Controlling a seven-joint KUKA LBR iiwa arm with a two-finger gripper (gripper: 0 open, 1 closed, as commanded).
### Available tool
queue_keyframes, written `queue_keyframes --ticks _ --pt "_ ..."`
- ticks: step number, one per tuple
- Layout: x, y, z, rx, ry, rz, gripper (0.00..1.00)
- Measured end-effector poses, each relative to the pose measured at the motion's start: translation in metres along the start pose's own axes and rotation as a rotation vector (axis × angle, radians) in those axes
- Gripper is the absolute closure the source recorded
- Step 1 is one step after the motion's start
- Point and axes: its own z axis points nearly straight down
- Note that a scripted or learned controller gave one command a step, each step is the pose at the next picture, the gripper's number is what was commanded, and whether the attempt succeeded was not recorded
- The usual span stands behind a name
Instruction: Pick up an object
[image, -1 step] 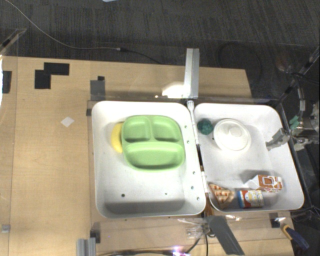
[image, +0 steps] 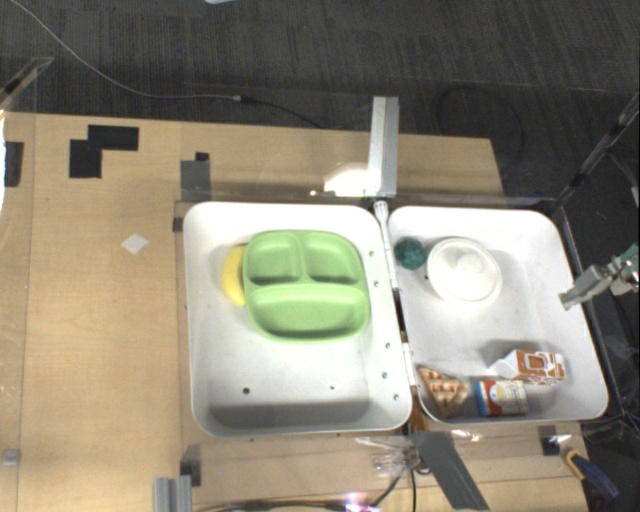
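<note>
The end effector (image: 612, 280) is at the far right of the view, above the right rim of the right bin (image: 540, 225), and too little of it is in frame to tell whether it is open or closed; nothing can be seen in it. All candidate objects in that bin lie to its left. Nearest along the front wall are a small carton (image: 532, 366), a can (image: 500, 398) lying on its side and a snack packet (image: 443, 390), packed close together in the front corner (a judgement: this crowding against the wall leaves little room for a clean descent). Further in, a white bowl (image: 463, 270) stands upright near the back wall, with a dark green ball (image: 409, 253) just beside it, close to the divider between the bins. The middle of the right bin floor is bare and gives the most open approach room. Across the divider, the left bin (image: 290, 400) holds a green compartment plate (image: 304, 284) with a yellow item (image: 232, 276) partly tucked under its left edge; the front half of that bin is open. Both bins rest on the wooden surface (image: 90, 330).
</note>
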Motion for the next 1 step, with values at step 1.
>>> queue_keyframes --ticks 1 --pt "-0.0124 0.0562 0.1182 0.004 0.003 0.035 0.00"
